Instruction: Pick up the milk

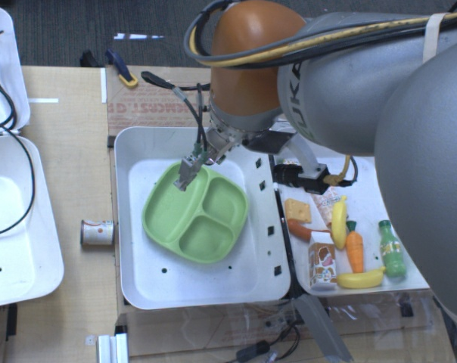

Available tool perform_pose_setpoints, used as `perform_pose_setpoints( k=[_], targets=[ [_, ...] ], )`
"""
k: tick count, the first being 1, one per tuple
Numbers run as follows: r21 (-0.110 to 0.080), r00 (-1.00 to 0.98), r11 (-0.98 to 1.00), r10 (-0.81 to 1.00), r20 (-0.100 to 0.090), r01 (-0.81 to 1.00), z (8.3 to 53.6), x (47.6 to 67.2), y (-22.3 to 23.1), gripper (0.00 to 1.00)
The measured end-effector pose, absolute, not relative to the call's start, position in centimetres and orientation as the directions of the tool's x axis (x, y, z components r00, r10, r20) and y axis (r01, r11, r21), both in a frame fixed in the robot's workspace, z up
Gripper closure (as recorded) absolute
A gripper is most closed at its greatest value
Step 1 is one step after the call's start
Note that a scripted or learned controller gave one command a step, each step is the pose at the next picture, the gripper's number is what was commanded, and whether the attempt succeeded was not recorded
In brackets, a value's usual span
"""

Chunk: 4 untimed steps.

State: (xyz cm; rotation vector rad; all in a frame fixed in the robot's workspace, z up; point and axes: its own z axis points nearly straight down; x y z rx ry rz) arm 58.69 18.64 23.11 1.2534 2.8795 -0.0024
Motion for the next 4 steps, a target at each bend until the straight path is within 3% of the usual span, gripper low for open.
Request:
perform_pose_setpoints(
  k=[1,2,3,4],
  targets=[
    [-0.004,-0.509,0.509,0.861,0.000,0.861,20.8,58.1,19.3,0.00],
    [0.000,-0.548,0.548,0.836,-0.001,0.836,9.2,53.6,17.5,0.00],
    [-0.005,0.073,-0.073,0.997,-0.009,0.997,9.0,60.8,21.4,0.00],
    [-0.005,0.080,-0.080,0.996,-0.031,0.997,10.1,61.1,20.0,1.00]
  ],
)
